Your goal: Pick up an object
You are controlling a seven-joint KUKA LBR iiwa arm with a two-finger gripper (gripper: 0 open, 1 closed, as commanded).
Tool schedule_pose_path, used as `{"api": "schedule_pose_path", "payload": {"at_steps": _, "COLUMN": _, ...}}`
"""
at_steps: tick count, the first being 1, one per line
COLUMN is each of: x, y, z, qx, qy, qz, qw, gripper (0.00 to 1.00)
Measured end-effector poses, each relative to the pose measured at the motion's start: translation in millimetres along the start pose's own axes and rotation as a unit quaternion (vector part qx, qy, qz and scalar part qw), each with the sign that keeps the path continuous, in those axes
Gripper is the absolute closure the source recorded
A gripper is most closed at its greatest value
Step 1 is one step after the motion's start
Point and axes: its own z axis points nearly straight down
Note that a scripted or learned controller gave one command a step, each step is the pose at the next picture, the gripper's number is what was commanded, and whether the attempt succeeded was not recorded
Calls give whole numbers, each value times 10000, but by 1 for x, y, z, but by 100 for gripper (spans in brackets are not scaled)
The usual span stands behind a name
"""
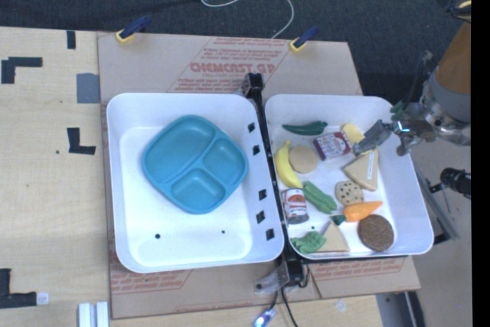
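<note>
Honestly, you cannot tell how the jaws of the gripper (377, 135) stand — it hovers over the right bin (419, 204), just above the cheese wedge (364, 170). Light, stiff, smooth plastic — pinch its flat faces.

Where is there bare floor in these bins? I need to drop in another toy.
Left white bin: a wide bare strip between the blue divided plastic plate and the near wall, plus a narrower strip along its left wall. Right white bin: crowded with toy food; only a small patch between the yellow cheese wedge and the right wall.
</note>
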Motion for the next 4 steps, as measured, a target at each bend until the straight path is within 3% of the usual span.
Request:
{"api": "schedule_pose_path", "payload": {"at_steps": 1, "x": 0, "y": 0, "z": -10, "qx": -2, "qy": -1, "qz": -7, "qw": 10000, "gripper": 100}}
{"api": "schedule_pose_path", "payload": {"at_steps": 2, "x": 61, "y": -4, "z": 17, "qx": 13, "qy": 11, "qz": -24, "qw": 10000, "gripper": 100}}
{"api": "schedule_pose_path", "payload": {"at_steps": 3, "x": 144, "y": 2, "z": 53, "qx": 16, "qy": 13, "qz": -40, "qw": 10000, "gripper": 100}}
{"api": "schedule_pose_path", "payload": {"at_steps": 4, "x": 207, "y": -3, "z": 15, "qx": -13, "qy": 10, "qz": -36, "qw": 10000, "gripper": 100}}
